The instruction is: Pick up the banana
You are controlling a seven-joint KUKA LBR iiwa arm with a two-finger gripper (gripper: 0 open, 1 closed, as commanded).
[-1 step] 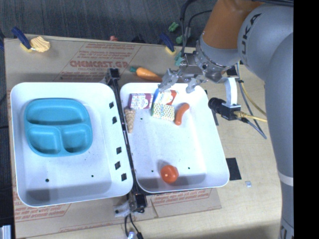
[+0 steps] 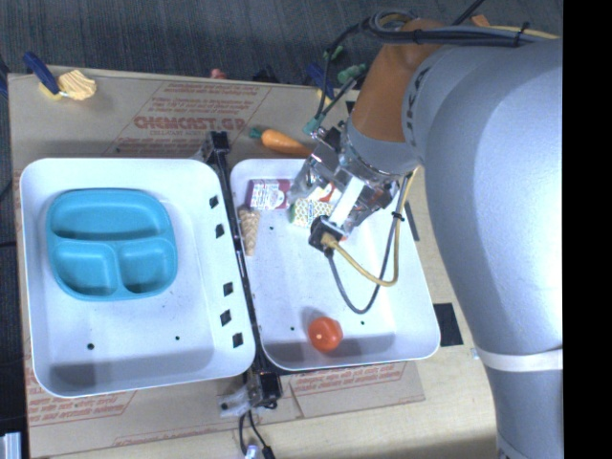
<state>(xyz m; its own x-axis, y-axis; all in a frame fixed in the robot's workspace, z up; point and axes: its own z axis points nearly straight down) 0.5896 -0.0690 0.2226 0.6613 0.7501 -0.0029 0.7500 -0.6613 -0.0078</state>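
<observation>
The gripper point(image 2: 317, 187) hangs low over the upper part of the right bin point(image 2: 421, 323), wrist tilted toward the upper left. Open or closed, can't tell from this angle. No plainly yellow banana in the bins. Best candidate is a pale elongated item point(image 2: 249, 229) lying along the right bin's left wall, just below a purple packet point(image 2: 267, 195). Prob. the banana, but too small to be sure.

A checkered item point(image 2: 304, 211) sits just beside the gripper, btw. it and the packet. An orange round fruit point(image 2: 325, 333) rests well apart, near the bin's lower edge. The left bin point(image 2: 38, 352) holds a blue divided tray point(image 2: 113, 242). A carrot point(image 2: 284, 142) lies on the table point(image 2: 172, 113) above the right bin.

The candidate hugs the wall, so a grasp likely has to come from its free right side — little room otherwise.
</observation>
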